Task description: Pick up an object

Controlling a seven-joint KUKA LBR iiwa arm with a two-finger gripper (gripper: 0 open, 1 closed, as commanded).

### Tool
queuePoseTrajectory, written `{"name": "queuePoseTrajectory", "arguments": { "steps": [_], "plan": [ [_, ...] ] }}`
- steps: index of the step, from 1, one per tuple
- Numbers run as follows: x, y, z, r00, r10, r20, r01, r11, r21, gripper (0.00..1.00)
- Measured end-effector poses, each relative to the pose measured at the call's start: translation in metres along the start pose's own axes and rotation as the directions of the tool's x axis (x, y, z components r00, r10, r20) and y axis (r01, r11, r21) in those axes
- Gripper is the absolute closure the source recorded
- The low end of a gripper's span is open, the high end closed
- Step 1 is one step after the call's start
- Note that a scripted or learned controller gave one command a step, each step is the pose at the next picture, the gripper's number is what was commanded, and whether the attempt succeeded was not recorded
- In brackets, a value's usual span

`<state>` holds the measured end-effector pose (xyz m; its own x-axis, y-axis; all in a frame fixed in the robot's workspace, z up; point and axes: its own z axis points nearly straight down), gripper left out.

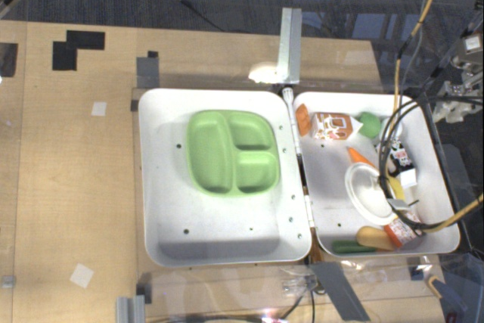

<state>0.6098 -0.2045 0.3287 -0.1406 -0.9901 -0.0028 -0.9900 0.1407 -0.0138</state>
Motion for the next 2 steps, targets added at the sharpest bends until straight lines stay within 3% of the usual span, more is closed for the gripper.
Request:
{"name": "queuePoseTrajectory", "arguments": {
  "steps": [1, 2],
  "plan": [
    [-0.001, -0.002, -0.012, 1.0, 0.002, 0.002, -0.002, 1.0, 0.007, 1.0],
    [-0.009, -0.059, -0.04, 0.969, -0.248, 0.002, 0.248, 0.969, -0.006, 1.0]
  ]
}}
